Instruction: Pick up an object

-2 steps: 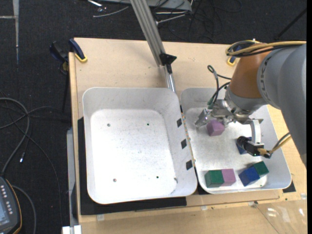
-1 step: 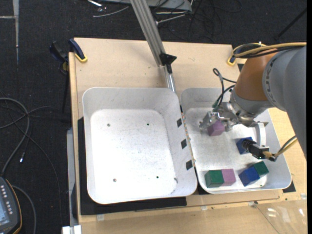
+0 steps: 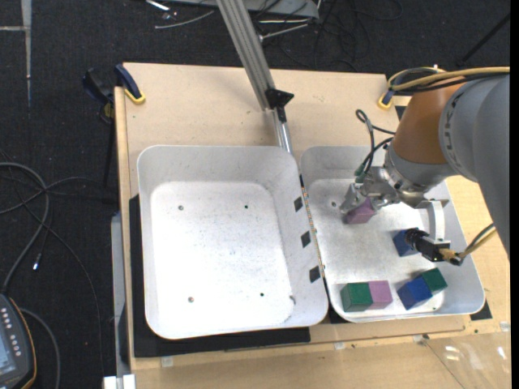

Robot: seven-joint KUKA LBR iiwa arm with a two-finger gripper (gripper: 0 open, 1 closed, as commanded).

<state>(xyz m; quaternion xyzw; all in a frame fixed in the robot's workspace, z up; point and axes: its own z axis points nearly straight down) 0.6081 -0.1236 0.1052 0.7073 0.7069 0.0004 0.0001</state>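
In the right bin point(image 3: 324, 164), my claw point(image 3: 362, 201) is closed on a purple block point(image 3: 359, 212), pinched between its fingers just above the floor. Other blocks cluster toward five o'clock, well apart, leaving my grip unobstructed.

A purple block point(image 3: 359, 212) sits tilted in the right bin's middle, at the gripper's tip; a blue one point(image 3: 404, 242) lies beside it. Along the near wall: green point(image 3: 355, 297), pink point(image 3: 379, 293), blue point(image 3: 414, 291), green point(image 3: 435, 279) blocks.
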